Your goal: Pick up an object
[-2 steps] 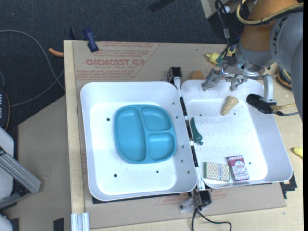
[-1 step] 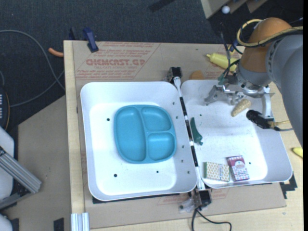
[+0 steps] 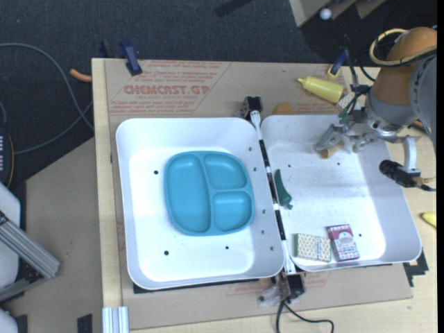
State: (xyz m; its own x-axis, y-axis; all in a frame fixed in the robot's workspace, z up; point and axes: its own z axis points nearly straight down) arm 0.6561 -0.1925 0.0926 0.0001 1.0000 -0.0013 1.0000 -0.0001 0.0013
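Note:
My gripper [image 3: 338, 141] hangs low over the far part of the right bin [image 3: 388, 207], close to its back wall. A small brown bit [image 3: 324, 153] lies just under its left side; whether they touch is unclear. A dark green strip [image 3: 281, 189] lies along the right bin's left wall. Two small boxes sit at the bin's front: a pale yellow-green one [image 3: 313, 248] and a red one [image 3: 343, 242], side by side. The left bin [image 3: 139, 186] holds a blue divided plate [image 3: 208, 191].
A yellow bottle [image 3: 321, 87] and a small brown object [image 3: 282, 108] lie on the bench behind the right bin. The arm's grey wrist and orange band [image 3: 406, 68] stand over the bin's far right corner. A black clip [image 3: 252, 106] sits where the bins meet.

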